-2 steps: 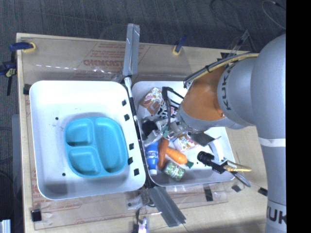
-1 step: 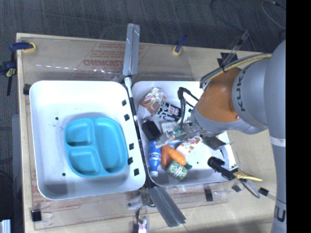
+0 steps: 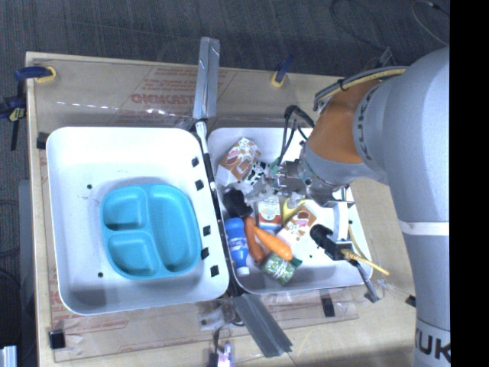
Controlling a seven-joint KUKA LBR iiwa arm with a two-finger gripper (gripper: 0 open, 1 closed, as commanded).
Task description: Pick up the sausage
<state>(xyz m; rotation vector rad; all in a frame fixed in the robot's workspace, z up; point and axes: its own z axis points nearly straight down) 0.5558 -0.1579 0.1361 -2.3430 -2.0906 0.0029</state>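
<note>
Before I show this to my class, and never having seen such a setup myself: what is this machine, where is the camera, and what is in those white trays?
The big grey shape with the orange band is a robot arm, reaching in from the right. One fixed camera looks down on the bench at a slant. Two shallow white bins sit side by side. The left bin holds a blue divided plate. The right bin holds a jumble of toy groceries: an orange carrot, a blue bottle, small printed cartons and more. The arm's gripper hangs over that pile, but its fingers are hidden, so I can't tell if anything is held.
</note>
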